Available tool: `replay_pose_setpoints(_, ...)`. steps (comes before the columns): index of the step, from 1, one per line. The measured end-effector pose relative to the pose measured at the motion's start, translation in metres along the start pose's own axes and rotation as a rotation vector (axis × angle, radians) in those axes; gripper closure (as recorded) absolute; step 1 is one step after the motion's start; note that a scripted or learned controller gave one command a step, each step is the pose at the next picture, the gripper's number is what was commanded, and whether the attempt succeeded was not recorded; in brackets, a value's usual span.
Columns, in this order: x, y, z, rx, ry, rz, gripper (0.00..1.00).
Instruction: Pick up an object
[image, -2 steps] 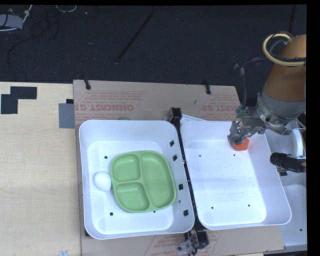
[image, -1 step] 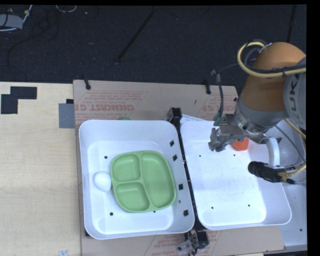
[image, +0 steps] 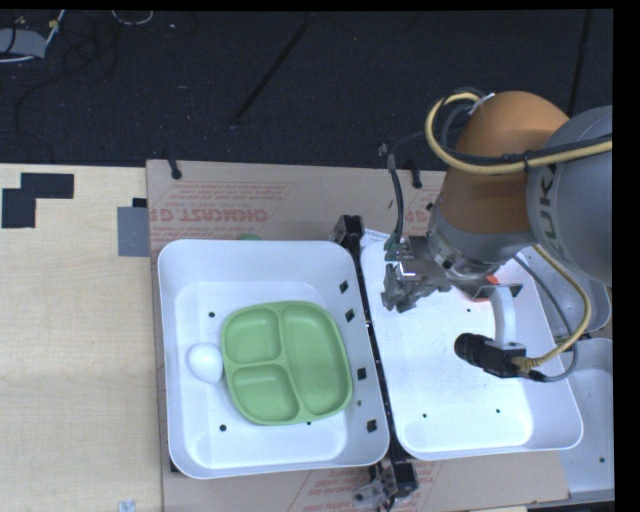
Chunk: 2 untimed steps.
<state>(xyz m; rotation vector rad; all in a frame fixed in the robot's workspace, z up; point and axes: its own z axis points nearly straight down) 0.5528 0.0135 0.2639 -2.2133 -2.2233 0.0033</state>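
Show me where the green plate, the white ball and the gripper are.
green plate (image: 287, 361), camera view, the ridge where its three compartments meet.
white ball (image: 205, 362), camera view, the middle of its top.
gripper (image: 400, 290), camera view, its dark tip over the right bin.

Grey arm (image: 585, 190), orange band (image: 500, 160), yellow cable (image: 440, 125).

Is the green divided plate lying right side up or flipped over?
Right side up: the green divided plate lies flat in the left bin, its three compartments facing up, a white ball at its left edge.
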Motion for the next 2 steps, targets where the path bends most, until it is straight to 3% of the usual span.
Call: replay_pose_setpoints(2, 0.093, -0.048, 0.016, 0.002, -0.001, 0.001, 1.00)
